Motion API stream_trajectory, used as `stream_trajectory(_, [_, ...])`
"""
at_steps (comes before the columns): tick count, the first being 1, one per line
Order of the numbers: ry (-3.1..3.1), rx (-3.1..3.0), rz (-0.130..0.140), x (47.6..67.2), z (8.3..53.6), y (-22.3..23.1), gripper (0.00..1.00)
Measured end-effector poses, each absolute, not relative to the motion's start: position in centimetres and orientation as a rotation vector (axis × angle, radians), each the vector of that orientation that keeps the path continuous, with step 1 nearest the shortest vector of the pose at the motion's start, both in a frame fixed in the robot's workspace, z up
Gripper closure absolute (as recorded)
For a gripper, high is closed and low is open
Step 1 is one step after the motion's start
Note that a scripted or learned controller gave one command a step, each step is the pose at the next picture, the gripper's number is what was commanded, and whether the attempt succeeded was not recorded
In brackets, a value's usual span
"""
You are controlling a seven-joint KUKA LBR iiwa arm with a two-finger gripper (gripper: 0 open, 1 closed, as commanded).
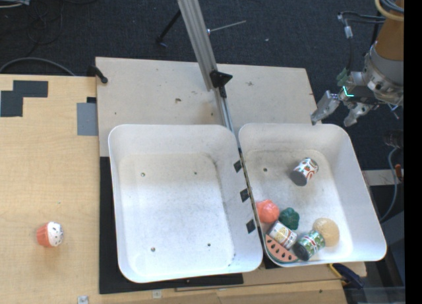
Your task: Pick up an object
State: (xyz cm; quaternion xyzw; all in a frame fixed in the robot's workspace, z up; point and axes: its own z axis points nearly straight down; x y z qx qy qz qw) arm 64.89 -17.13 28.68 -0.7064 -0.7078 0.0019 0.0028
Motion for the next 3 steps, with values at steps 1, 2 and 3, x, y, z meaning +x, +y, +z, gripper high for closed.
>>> stream_trajectory(1, [-2.225, -2.215, 0.003, 65.0, 29.0, -17.1, 0.00])
stream_trajectory(2, [-2.221, -2.213, 0.006, 64.7, 22.9, -16.2, 0.00])
stream_trajectory(3, [-2.217, -2.216, 0.007, 63.9, 17.0, -15.6, 0.00])
